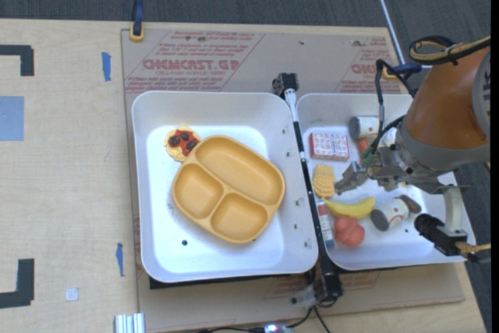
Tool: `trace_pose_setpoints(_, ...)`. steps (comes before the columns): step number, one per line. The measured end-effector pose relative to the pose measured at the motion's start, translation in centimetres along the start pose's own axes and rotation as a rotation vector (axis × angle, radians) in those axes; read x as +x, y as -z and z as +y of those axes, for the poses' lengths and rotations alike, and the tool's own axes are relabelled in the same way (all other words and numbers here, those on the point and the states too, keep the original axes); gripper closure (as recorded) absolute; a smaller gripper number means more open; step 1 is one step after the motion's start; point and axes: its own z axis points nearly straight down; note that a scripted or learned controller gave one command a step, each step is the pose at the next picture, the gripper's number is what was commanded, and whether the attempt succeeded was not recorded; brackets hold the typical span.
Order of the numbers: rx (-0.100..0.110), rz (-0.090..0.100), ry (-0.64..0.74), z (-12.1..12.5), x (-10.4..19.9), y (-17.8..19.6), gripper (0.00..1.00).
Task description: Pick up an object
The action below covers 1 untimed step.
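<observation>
The tool (360,174) hung low over the middle of the right bin (390,255), its dark metal fingers spread apart with nothing between them. Just below it lay one smooth, curved yellow banana (350,207), and left of that a ridged yellow corn cob (323,181) beside the bin's left wall. One round red tomato-like piece (349,232) sat under the banana, near the front rim. A flat red-and-white patterned box (329,145) lay toward the back, and a small white cylinder (363,126) beyond it; a second white cylinder with a dark end (387,215) rested right of the banana. These things crowded the bin's left half, leaving little bare floor around the tool.

The left bin (148,168) held a glossy orange plate (228,188) with three compartments, set at a slant, and one small round pastry with dark red topping (182,142) at its upper left corner. White floor lay open along that bin's front and left edges. Both bins stood on the pale wooden tabletop (62,168).
</observation>
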Motion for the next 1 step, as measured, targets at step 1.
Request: trace_pose_setpoints(1,-0.002,-0.001,-0.001,1.78,-2.77,-9.88,0.00)
